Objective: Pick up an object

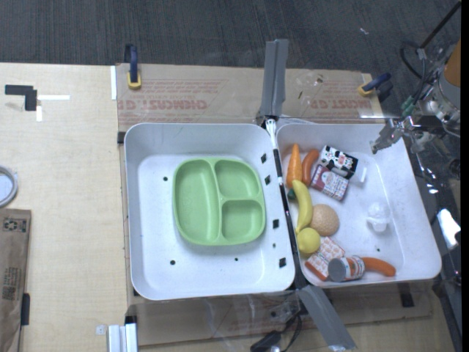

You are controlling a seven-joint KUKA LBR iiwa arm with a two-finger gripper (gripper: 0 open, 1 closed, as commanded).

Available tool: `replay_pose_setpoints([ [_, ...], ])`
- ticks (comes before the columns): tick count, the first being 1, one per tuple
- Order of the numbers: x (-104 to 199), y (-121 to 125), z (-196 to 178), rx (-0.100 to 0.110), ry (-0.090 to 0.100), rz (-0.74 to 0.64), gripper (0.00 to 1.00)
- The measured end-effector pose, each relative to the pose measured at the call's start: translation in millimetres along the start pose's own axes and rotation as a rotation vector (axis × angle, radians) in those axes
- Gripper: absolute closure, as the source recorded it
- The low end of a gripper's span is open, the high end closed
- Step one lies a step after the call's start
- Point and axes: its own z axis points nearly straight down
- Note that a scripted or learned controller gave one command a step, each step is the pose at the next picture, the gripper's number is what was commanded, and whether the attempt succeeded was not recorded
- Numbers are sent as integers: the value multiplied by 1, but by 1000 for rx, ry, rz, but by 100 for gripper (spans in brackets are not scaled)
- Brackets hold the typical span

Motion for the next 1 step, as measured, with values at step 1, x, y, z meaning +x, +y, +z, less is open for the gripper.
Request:
replay_pose_setpoints([
  [1, 5, 15, -58, -4, -3, -339, 0],
])
